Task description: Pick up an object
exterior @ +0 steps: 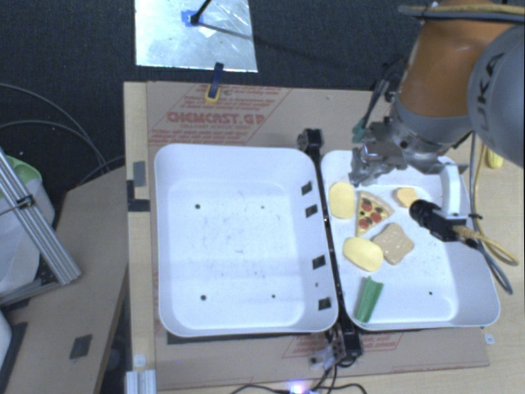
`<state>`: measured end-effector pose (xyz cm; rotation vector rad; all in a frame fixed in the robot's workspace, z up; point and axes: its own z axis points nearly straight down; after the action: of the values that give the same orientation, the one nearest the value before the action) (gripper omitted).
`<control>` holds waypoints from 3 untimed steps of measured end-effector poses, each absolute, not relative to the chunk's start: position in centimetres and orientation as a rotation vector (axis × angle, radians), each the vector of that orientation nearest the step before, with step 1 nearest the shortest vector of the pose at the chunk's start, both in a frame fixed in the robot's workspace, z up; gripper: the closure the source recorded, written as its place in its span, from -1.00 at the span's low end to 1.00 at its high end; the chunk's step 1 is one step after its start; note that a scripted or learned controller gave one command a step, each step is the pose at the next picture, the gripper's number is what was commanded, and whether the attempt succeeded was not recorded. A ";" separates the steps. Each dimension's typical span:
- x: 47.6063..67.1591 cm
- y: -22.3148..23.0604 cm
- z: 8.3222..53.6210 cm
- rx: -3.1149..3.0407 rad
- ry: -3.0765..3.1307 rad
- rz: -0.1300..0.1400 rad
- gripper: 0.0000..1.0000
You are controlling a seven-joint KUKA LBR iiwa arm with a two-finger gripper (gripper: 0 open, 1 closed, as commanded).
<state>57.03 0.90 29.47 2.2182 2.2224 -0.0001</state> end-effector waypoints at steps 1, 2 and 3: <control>56.8 0.9 29.8 2.217 2.224 0.001 -1.00; 49.7 -3.6 18.8 2.233 2.222 -0.012 -1.00; 50.6 -10.3 16.1 2.227 2.215 -0.004 -1.00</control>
<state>50.64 -10.27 16.06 2.2267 2.2148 -0.0036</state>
